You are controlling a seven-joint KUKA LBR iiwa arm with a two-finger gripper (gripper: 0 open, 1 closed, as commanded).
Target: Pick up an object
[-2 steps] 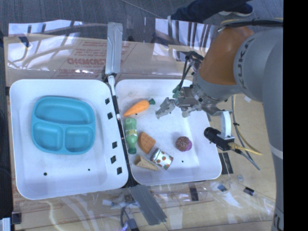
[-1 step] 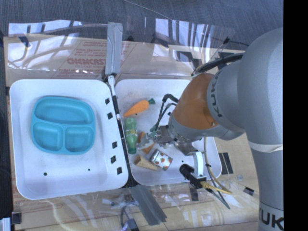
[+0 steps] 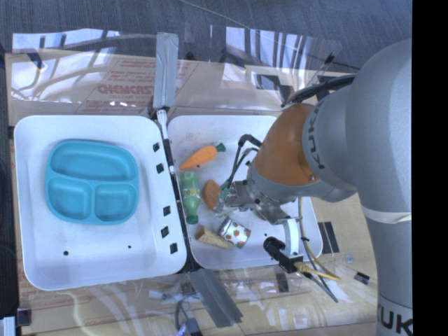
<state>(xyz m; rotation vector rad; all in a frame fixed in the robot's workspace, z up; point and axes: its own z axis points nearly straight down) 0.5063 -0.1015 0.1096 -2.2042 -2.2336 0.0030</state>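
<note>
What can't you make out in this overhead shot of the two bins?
- Gripper: finger state lost under the wrist, camera view.
- Right bin: its right half is covered by the arm.
- Patterned cup: too small to read its print.
- Tan wedge: identity unclear, too small.

2 white bins on the desk (image 3: 91,303): the left bin (image 3: 31,257) carries a blue 3-compartment tray (image 3: 91,182). The right bin (image 3: 210,135) carries an orange carrot (image 3: 199,157), a green bottle (image 3: 190,196), a brown oval piece (image 3: 211,194), a wedge (image 3: 211,239) and a spotted cup (image 3: 234,233). The arm (image 3: 336,145) hangs over the right bin, gripper (image 3: 234,203) low, near the brown piece and cup.
</note>
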